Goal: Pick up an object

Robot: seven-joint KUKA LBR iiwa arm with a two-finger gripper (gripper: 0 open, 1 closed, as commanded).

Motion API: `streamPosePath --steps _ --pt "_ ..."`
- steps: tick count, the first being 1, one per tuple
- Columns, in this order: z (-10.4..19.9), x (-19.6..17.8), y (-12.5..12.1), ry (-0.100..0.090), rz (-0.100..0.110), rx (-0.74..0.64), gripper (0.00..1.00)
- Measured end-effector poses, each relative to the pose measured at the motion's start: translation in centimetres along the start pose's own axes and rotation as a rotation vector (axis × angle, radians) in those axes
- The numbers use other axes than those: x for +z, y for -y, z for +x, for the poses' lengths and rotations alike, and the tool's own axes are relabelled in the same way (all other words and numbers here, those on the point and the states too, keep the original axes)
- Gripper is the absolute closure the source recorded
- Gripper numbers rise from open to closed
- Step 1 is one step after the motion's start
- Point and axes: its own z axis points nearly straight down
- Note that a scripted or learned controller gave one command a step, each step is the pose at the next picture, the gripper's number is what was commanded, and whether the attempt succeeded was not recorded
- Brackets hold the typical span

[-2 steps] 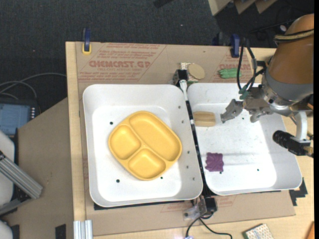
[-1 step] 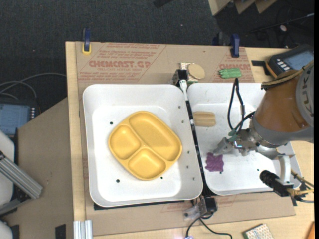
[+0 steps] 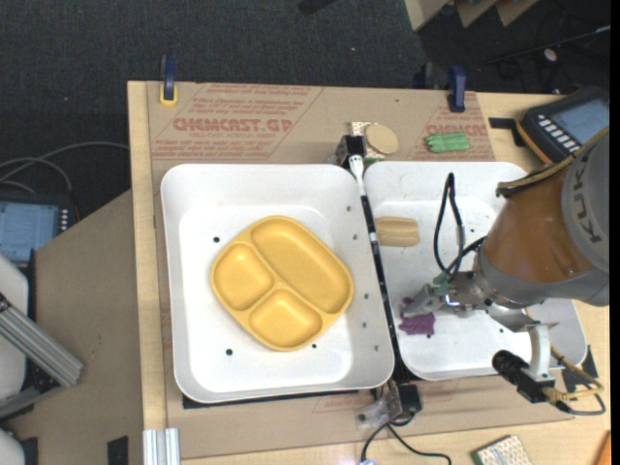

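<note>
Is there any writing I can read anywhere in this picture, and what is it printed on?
"CHEMCAST G.P": large red letters on the brown board behind the bins, appearing mirrored or upside down, so the reading is uncertain.
The smaller red lines around it, and the red print at the board's right end: too blurred to read.
"KU": dark letters on the arm, cut off at the edge.
The handheld screen at top right: too small to read.

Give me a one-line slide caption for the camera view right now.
Arm's tool low in the right bin beside a purple object; yellow divided tray lies in the left bin.
</note>
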Motion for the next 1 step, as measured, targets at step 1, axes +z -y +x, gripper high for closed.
streamPosePath --steps 1 --pt "0.16 -0.19 -0.06 0.003 -0.002 0.000 0.00"
